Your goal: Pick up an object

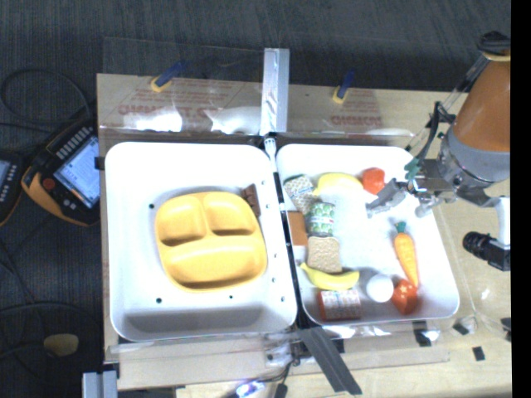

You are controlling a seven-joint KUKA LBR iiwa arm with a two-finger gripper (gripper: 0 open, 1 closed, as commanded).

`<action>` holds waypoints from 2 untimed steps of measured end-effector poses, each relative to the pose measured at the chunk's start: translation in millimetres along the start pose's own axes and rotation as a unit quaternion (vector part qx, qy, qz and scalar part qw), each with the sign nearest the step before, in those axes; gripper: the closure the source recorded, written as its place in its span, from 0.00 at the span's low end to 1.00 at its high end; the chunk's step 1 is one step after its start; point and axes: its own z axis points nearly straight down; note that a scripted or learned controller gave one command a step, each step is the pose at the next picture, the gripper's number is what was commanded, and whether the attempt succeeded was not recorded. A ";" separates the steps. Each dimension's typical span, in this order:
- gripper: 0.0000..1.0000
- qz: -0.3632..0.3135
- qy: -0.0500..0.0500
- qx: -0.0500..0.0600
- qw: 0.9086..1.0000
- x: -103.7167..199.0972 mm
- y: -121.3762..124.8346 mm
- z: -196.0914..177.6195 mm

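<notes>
the fingers [397,196] hang over the upper right part of the right bin [438,247], and they look spread apart with nothing between them, though they are small in the camera view and this is a judgement. no object has been picked up, so the whole grasp is left to do.

closest to the fingers, just up and to the left of them, lies a small red tomato [373,178], with a yellow banana [338,182] beyond it. below the fingers a carrot [406,255] lies along the bin floor, near but apart from them. further left stands a green-labelled can [321,219] with a slice of bread [324,254] under it. farthest down are a white egg [379,288] and a red box [338,303].

well apart, the left bin [133,247] holds a yellow tray [210,237], out of the likely reach of this try.
</notes>
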 end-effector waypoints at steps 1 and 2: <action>0.00 0.021 0.001 -0.001 1.000 -32.0 -41.6 166.4; 0.00 -0.034 0.001 -0.001 0.999 -80.1 -19.6 121.2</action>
